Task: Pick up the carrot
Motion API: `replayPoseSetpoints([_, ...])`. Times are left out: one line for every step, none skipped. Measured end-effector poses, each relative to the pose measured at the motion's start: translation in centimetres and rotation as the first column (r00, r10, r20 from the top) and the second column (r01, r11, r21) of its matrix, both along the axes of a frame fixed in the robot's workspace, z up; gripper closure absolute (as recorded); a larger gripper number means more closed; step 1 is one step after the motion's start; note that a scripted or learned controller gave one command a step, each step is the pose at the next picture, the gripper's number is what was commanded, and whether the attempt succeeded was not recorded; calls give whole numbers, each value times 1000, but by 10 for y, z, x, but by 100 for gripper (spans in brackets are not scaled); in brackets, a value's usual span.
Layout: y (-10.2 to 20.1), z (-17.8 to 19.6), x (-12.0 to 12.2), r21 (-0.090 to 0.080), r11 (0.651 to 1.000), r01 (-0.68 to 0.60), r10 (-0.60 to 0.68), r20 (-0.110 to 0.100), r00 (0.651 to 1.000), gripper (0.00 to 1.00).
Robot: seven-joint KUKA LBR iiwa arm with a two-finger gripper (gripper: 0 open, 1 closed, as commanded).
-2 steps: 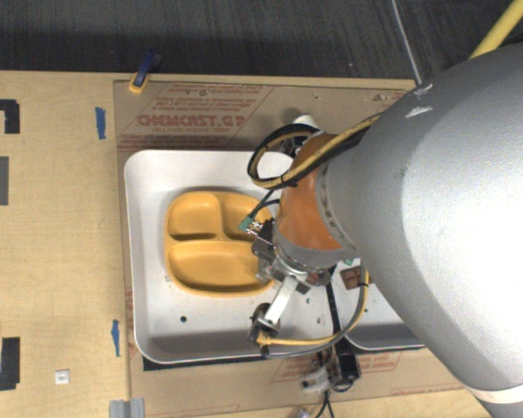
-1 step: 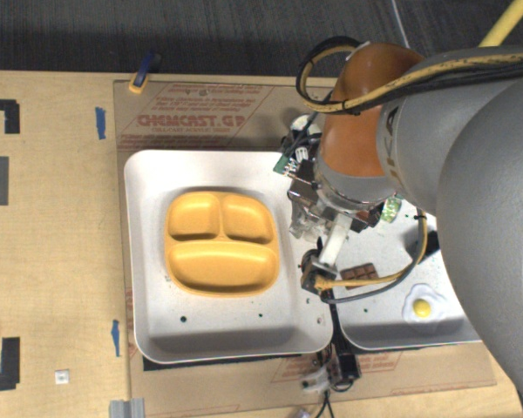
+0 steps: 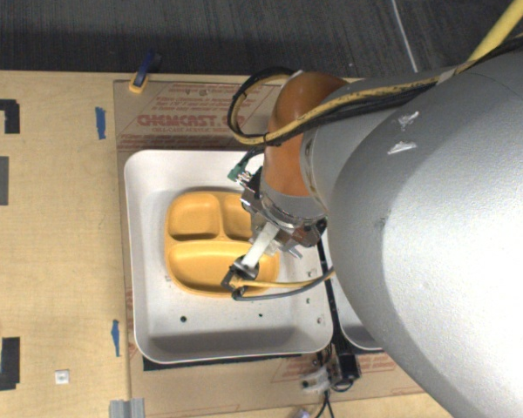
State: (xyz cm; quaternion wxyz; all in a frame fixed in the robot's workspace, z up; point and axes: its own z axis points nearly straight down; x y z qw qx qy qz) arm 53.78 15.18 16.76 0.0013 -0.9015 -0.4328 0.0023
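Yellow plastic of the divided tray [image 3: 200, 233] in the left white bin [image 3: 148, 259] lies under the gripper [image 3: 241, 279], whose opening I cannot tell; no carrot is discernible, so locating it before descending seems wisest.

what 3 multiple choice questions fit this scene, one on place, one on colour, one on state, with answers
1. Where is the claw?
A. over the yellow tray
B. over the bare bench at the view's left
C. above the blue clip

2. What colour is the divided tray?
A. green
B. yellow
C. red

3. How does the tray lie?
A. flat inside the white bin
B. leaning upright against the bin's wall
C. outside the bin on the cardboard

Answers: 1 A, the claw's tip hangs over the tray's near edge. 2 B, the tray is plainly yellow. 3 A, it lies flat inside the white bin, compartments facing up.
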Motion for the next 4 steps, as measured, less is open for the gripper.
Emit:
replayPoseSetpoints([-49, 17, 41, -1, 979, 203, -203, 4, 979, 100])
replayPoseSetpoints([-51, 18, 38, 0, 819, 574, -574, 5, 819, 100])
replayPoseSetpoints([-60, 75, -4, 0, 799, 601, -601, 5, 799, 100])
replayPoseSetpoints([-33, 55, -42, -1, 768, 640, -640, 3, 768, 100])
